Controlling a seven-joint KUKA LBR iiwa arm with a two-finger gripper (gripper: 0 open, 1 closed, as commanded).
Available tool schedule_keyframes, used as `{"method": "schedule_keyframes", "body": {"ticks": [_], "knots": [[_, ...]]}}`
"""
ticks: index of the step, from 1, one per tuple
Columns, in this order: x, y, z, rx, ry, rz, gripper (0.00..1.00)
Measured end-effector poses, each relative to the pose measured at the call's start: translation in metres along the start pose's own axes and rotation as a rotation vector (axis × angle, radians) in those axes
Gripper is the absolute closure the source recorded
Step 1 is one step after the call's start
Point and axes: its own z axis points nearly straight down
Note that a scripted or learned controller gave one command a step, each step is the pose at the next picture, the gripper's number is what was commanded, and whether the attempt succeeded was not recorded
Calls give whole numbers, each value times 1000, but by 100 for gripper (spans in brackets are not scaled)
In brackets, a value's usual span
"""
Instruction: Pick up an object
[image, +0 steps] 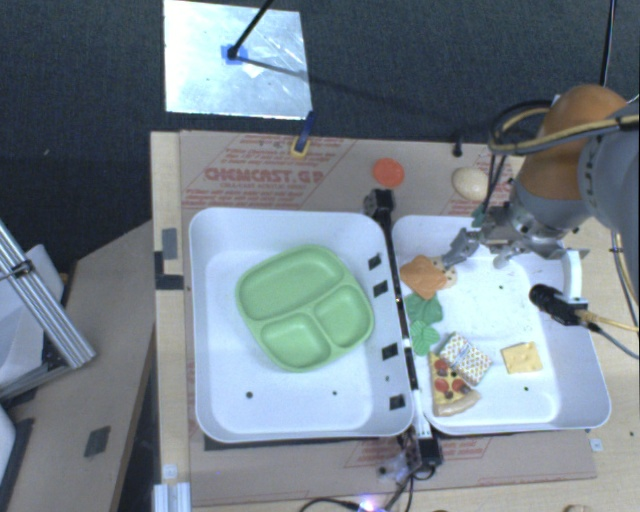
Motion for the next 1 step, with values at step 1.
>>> {"method": "schedule_keyframes", "body": {"ticks": [1], "knots": [[0,-4,42,-1,0,3,0]]}}
